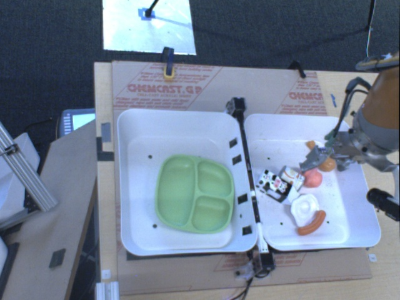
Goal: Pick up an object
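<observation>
Overhead slanted view of a table [106, 136] carrying two shallow white bins side by side. The left bin [134, 136] holds a pale green divided plate [195, 194] with three compartments, lying flat near the bin's middle. The right bin [275, 136] holds the loose objects: a small black-and-white printed item [272, 185] just right of the divider between the bins, a small white piece with a dark end [292, 174] touching it on its right, a pink ball [313, 179] just beside that, a white fried-egg-shaped toy [304, 208] nearer the viewer, and an orange-brown sausage-shaped toy [311, 223] touching the egg's near right edge. A small orange object [310, 145] lies farther back, and another orange object [327, 165] sits right of the pink ball, partly hidden under the tool. The arm [381, 111] enters from the right, its gripper [315, 161] low over the right bin's right-centre, above the pink ball and the orange object. Whether the gripper is clenched or released cannot be told; nothing is visibly held by it.
</observation>
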Robot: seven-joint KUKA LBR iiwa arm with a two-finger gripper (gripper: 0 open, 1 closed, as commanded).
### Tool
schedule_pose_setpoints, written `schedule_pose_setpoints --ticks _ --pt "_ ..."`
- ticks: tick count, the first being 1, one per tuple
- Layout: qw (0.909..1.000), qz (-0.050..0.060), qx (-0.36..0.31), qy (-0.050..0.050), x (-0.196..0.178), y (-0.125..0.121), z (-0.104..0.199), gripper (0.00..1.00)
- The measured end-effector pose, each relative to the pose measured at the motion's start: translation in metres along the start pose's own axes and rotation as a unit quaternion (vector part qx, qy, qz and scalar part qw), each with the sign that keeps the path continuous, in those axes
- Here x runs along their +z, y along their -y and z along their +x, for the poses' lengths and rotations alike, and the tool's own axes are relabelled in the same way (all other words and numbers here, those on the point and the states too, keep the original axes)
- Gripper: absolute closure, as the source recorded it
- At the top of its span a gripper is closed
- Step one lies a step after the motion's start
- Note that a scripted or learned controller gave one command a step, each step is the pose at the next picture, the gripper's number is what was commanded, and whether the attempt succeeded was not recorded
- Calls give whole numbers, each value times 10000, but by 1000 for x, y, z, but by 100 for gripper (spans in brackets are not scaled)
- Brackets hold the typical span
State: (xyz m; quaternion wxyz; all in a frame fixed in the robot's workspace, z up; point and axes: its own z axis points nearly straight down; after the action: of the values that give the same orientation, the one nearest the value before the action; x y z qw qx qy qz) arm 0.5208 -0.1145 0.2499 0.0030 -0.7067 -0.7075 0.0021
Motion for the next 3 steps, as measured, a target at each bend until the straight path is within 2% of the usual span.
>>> schedule_pose_setpoints --ticks 1,2,3 --pt "10000 -43 -10 6 -4 -2 0 0" --pt "10000 -25 3 6 43 -9 -5 0" --pt "10000 -19 3 -1 89 -10 4 0"
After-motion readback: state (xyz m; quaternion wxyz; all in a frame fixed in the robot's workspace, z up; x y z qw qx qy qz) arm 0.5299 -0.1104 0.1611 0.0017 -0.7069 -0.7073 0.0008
